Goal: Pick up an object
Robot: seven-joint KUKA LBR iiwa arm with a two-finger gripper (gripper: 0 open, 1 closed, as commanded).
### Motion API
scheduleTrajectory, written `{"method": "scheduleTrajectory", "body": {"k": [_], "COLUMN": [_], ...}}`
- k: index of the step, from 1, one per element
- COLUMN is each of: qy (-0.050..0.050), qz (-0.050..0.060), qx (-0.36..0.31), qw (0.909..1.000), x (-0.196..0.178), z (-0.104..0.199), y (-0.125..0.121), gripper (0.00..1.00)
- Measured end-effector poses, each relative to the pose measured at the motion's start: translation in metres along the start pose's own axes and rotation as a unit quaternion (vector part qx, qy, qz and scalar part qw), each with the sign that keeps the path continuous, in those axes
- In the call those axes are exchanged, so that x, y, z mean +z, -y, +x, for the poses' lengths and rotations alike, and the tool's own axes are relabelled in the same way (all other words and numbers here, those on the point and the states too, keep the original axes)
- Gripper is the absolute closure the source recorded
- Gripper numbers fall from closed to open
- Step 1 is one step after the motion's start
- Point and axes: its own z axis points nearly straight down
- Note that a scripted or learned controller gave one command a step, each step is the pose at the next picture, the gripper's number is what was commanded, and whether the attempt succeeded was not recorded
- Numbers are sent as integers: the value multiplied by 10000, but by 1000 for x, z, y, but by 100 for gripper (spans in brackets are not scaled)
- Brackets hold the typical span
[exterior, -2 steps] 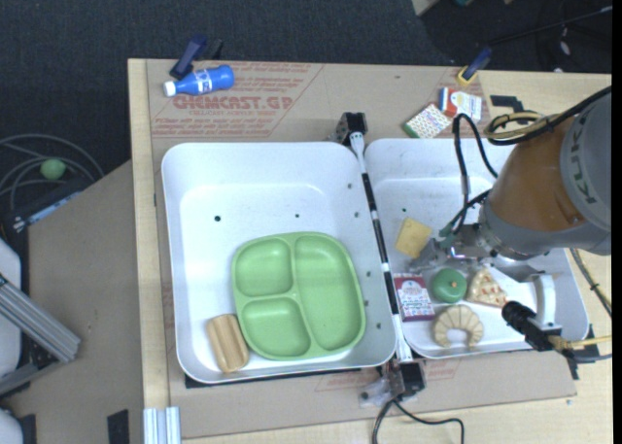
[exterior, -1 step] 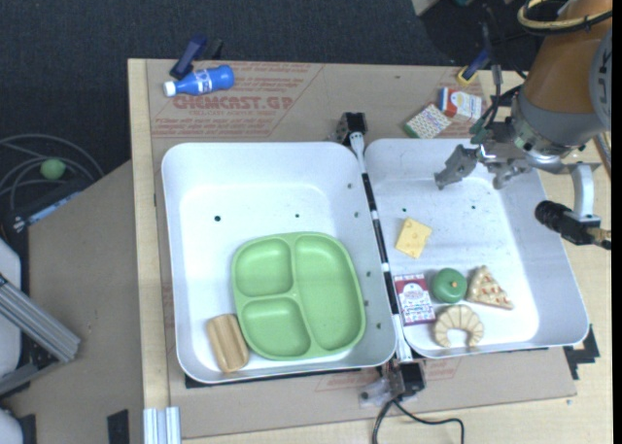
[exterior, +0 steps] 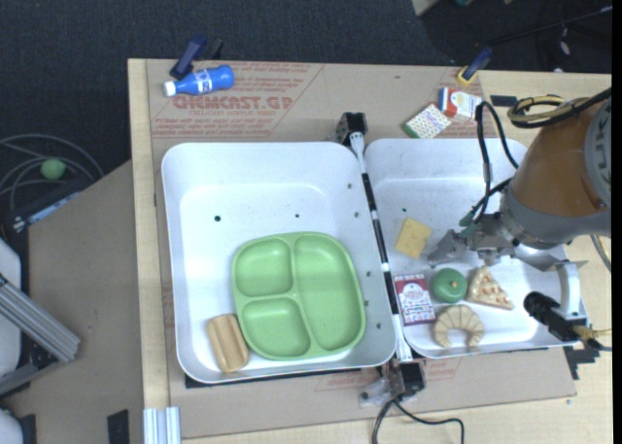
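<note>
Approach step: pincer (exterior: 449, 250) hung low in the right bin (exterior: 428, 162), just above the green round object (exterior: 448, 285), beside the pizza slice (exterior: 489, 290). Cannot tell its grip state. Next move likely needs descending squarely onto one item.

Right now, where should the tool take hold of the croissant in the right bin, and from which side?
Grip the croissant across its thick middle, coming from straight above. It lies flat, curved, horns pointing toward the bin's near wall. The red packet and the green round object crowd its sides, so a sideways approach looks risky.
</note>
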Motion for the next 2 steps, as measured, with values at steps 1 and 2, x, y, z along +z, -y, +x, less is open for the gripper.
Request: {"method": "scheduleTrajectory", "body": {"k": [1, 2], "qy": [15, 20], "qz": [-68, -79], "qx": [3, 2], "qw": [10000, 10000], "x": [29, 18], "z": [22, 23], "y": [29, 29], "gripper": [0, 100]}}
